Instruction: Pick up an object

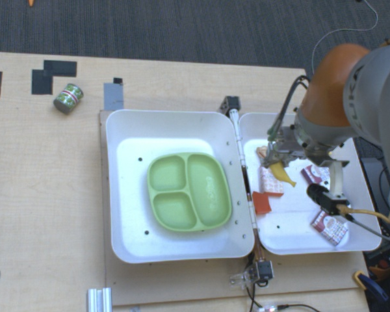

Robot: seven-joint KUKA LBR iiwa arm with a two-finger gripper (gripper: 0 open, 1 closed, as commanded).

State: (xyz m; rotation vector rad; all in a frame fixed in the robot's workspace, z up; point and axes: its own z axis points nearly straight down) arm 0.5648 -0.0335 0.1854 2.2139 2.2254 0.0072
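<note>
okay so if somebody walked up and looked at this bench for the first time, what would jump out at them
Probably the big grey arm with its orange band, reaching in from the right over the right bin. Next, the pale green divided plate lying alone in the left bin. Under the arm sits a small clutter: a yellow banana-like piece, a red piece and a dark red packet.

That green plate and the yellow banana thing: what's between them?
In the camera view, the two bins' touching rims separate the green plate from the banana; a red piece lies just beyond.
</note>
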